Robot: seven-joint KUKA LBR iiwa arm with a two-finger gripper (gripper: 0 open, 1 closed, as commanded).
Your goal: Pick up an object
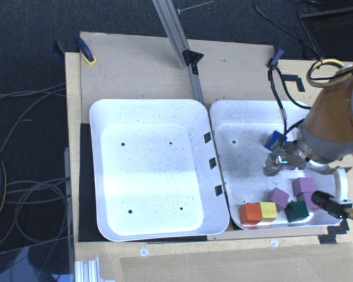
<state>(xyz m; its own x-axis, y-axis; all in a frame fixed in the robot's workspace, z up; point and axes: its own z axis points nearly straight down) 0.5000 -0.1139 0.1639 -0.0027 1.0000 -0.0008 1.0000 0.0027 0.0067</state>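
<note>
With its state not discernible, the claw [277, 162] is seen above the right bin [241, 122], near blocks clustered by the desk's front-right corner, where the purple block [279, 195] could be nudged aside by crowding.

Blocks [275, 204] cluster in the right bin's [238, 157] near corner.

A tan worktop [141, 63] carries two white bins, the left bin [100, 157] and the right bin [238, 113], side by side and joined by black clips [212, 163]. A grey metal pole [175, 31] slants across the worktop's far edge. Blue clamps [85, 50] grip its corners. Cables [23, 187] lie on the dark carpet [29, 16].
</note>
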